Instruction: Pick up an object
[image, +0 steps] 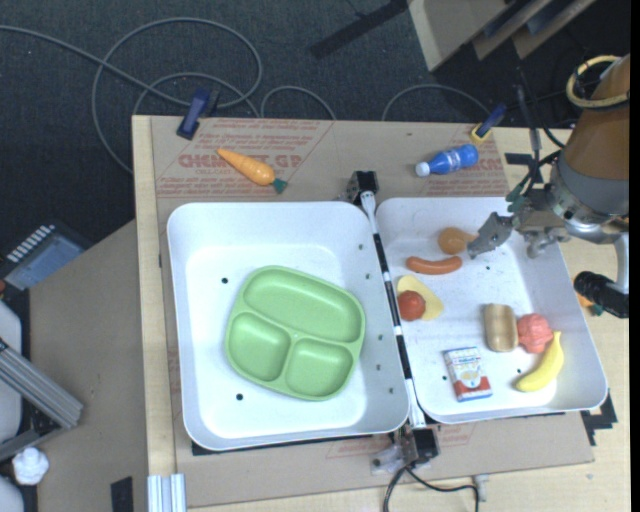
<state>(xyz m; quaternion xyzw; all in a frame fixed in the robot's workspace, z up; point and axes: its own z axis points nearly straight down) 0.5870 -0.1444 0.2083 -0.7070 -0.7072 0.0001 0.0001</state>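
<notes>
Near edge, right bin (590, 385): small flat carton (467, 373) with red print, lower centre of that bin; curved yellow banana (541, 367), smooth plastic, lower right, touching a bumpy pink lump (535, 331); tan bread-like block (498, 326), matte, just left of the lump. Left bin (190, 300), shallow glossy white plastic with rounded corners: pale green three-compartment tray (294, 331), smooth, sat at a slant mid-bin. Further up right bin: red round piece on a yellow slice (412, 300) against the left wall; orange-red sausage (434, 265), long and glossy, above it; small rounded orange piece (454, 240) just above the sausage. Gripper (489, 238) at upper middle of right bin, grey metal, just right of the orange piece, over the bin floor; nothing seen between fingers; spread or clenched — cannot tell. Behind bins on brown cardboard: orange carrot (249, 166) upper left, blue-and-white bottle (447, 161) lying on its side upper right. Dark carpet with looping cables at top of frame.
</notes>
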